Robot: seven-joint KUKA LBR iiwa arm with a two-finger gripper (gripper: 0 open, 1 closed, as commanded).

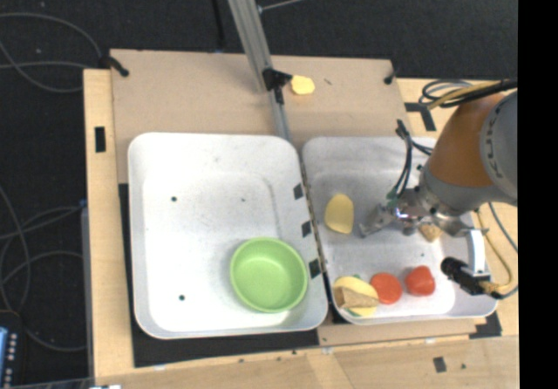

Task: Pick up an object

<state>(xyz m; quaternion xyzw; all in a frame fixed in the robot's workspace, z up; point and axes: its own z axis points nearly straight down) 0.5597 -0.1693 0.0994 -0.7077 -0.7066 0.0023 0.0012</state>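
Bins sit side by side on the bench; the left bin holds a green bowl at its five o'clock corner; the right bin holds a yellow piece near its nine o'clock wall, and along its six o'clock edge a yellow-and-tan piece, a red ball and a red block in a row. The gripper hangs low in the right bin, just beside the yellow piece at its three o'clock, apart from it; whether it is clenched or released I cannot tell. At twelve o'clock, outside the bins, a small yellow thing lies on the bench by a slanted metal rail.
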